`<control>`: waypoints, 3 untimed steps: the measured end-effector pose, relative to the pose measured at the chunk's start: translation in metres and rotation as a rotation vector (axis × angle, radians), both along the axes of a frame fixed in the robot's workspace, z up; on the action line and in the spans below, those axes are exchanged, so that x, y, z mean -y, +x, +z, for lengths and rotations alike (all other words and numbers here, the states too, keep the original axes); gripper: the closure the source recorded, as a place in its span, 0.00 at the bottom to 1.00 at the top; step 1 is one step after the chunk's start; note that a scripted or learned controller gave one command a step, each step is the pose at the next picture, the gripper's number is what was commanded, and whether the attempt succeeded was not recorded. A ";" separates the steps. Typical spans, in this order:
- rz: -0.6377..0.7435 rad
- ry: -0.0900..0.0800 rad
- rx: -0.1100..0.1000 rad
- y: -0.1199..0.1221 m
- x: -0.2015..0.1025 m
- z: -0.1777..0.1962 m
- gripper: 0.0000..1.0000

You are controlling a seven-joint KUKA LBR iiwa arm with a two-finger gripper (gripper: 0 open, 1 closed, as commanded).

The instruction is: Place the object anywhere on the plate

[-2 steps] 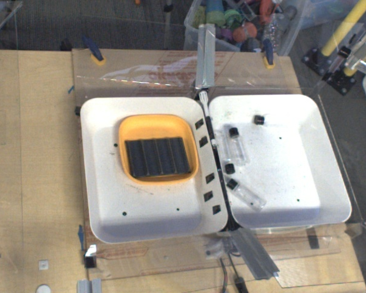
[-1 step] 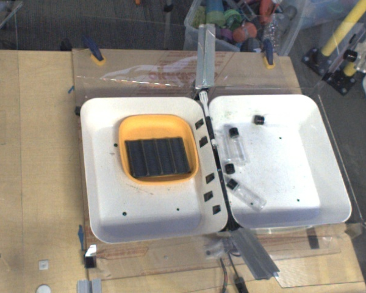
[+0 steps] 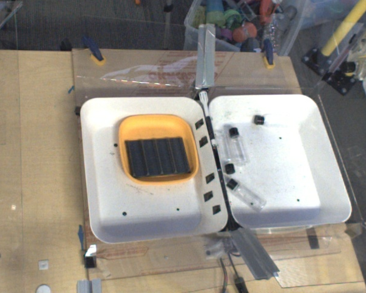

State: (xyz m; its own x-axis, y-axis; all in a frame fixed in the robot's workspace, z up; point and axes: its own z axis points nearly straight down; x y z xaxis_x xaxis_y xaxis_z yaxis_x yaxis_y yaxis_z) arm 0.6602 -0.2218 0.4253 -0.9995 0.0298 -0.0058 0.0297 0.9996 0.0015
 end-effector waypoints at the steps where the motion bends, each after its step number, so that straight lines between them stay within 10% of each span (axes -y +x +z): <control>1: 0.359 -0.004 0.006 0.003 0.000 0.012 1.00; 3: 0.858 -0.006 0.006 0.008 -0.001 0.011 1.00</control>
